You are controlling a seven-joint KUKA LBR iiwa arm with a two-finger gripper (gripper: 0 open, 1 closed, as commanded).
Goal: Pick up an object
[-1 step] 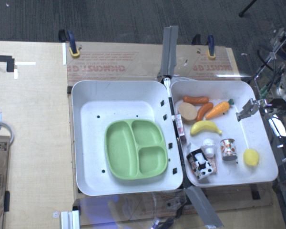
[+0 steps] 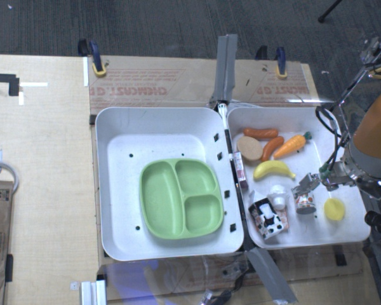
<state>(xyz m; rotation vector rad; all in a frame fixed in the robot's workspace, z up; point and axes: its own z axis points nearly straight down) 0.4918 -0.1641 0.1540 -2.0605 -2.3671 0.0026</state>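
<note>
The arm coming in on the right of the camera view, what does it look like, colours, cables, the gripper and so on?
The arm shows a broad orange band above grey wrist hardware. Thin black cables loop along its left side, over the right bin. The gripper is small, metallic grey, with slim fingers reaching left. The upper arm is cut off by the frame edge.

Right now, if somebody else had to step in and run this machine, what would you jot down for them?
Pincer: low in the right bin, just above a small can; I cannot tell whether it is open or shut, and nothing shows held.
Right bin also has a banana, carrot, two sausages, a round bread slice, a lemon, a small white bottle and a cow-print carton.
Left bin holds a green divided plate.
Done: nothing lifted yet.
Left: grab one thing and raise it.
</note>
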